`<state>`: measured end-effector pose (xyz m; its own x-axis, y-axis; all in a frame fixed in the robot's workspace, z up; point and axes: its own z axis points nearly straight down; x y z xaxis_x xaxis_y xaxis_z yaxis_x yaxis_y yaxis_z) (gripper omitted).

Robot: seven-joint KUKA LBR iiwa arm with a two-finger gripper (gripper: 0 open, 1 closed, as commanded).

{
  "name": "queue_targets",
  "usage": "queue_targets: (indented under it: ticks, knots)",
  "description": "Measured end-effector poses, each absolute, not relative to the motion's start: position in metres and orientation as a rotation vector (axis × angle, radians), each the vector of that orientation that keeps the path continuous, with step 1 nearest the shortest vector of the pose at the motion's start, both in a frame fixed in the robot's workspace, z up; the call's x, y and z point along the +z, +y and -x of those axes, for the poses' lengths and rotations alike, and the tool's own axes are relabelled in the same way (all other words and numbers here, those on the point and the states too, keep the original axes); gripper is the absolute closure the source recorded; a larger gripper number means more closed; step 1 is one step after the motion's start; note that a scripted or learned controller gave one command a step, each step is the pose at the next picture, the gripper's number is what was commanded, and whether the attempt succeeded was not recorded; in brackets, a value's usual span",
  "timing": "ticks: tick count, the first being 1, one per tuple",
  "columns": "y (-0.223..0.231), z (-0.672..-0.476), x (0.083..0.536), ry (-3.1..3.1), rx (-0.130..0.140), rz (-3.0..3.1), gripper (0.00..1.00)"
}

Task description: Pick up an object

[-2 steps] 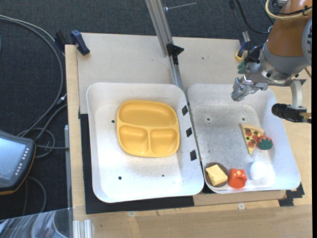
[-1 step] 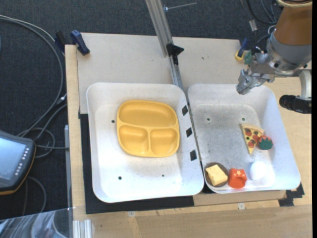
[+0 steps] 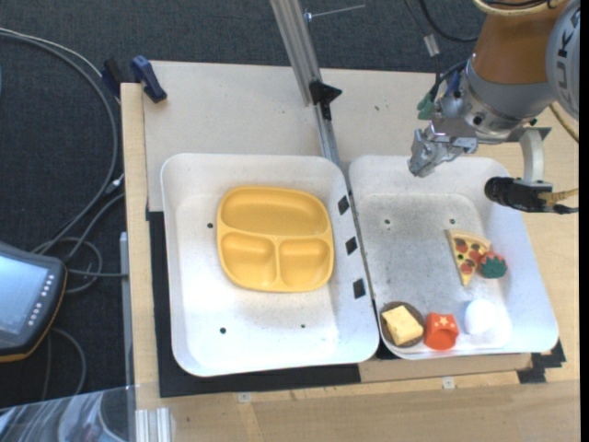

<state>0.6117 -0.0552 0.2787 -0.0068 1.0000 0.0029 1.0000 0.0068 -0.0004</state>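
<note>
My gripper hangs over the far edge of the right bin, with nothing visible between its fingers. In that bin lie a pizza slice toy and a small green piece at the right. Along the bin's near edge sit a yellow cheese-like block, a red piece and a white round object. A yellow divided plate rests in the left bin. All of these lie well apart from the gripper.
A slanted metal pole rises behind the bins, with its base between them. Black clips line the seam between the bins. A blue clamp sits at the bench's far left corner. Cables run across the floor at the left.
</note>
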Motion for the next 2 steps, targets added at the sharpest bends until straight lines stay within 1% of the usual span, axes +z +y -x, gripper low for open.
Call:
queue_targets:
  ticks: [2]
  knots:
    - [0.059,-0.581,0.262,-2.225,0.001,2.210,1.00]
